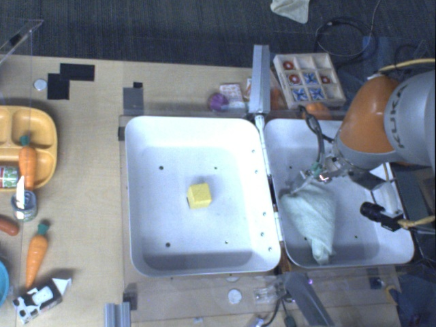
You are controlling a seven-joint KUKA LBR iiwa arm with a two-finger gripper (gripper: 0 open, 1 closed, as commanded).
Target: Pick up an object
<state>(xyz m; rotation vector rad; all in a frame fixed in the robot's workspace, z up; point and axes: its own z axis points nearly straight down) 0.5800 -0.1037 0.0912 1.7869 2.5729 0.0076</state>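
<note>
Grey metal with an orange band marks the arm [381,125], the largest thing in view, reaching in from the right over the right bin [381,247]. Its gripper [319,176] is seen low over that bin's middle, just at the far end of a pale cloth [312,218]. How far the gripper is open cannot be told, the wrist and cabling masking it, and nothing is seen to be held.

The cloth is the one object in the right bin. It is bunched, with its long axis running from the far left, beside the gripper, towards the near right, so that most of it lies nearward of the gripper. The far end is touching or all but touching the gripper; which of the two cannot be settled. If the cloth is the thing to be picked, little more than a short descent onto that far end would be called for, it is judged.

The left bin [157,251] holds a single small yellow block [199,195] near its middle, well apart from the gripper and to its left, across the divider between the bins. Reaching it would demand a long sideways travel, so the cloth is judged the likelier target.
</note>
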